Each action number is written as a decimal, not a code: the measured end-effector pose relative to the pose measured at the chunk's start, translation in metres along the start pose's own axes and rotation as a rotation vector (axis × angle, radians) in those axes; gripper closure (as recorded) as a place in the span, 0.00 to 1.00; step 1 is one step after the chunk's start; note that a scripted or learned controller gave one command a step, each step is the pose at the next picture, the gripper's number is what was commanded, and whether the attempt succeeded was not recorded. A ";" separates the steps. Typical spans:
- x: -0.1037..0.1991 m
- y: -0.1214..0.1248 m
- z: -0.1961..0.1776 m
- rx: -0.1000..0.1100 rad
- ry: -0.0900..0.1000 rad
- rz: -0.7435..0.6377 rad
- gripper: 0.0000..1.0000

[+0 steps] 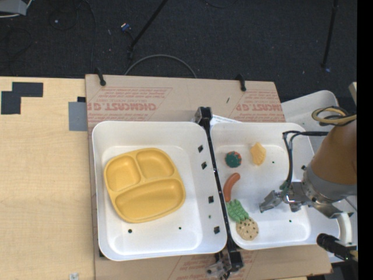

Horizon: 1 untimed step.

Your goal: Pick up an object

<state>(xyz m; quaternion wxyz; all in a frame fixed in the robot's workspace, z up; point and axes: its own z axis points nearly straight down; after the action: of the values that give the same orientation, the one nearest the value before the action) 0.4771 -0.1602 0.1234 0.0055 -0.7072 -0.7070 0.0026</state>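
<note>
Lying in right bin (303, 229): five food toys.

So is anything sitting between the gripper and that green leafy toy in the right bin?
Nothing visible does. The gripper is over bare white floor of the right bin, and the green leafy toy lies just to its left in the camera view. The cookie lies below that path and the red sausage above it.

Two white bins (148, 247), one yellow divided plate (144, 184), and five small toy foods (232, 185).
</note>
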 end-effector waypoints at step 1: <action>0.000 0.000 0.037 -0.006 -0.001 0.000 0.00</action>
<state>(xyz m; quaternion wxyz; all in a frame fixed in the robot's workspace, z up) 0.4768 -0.1601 0.0867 0.0031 -0.7071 -0.7071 0.0011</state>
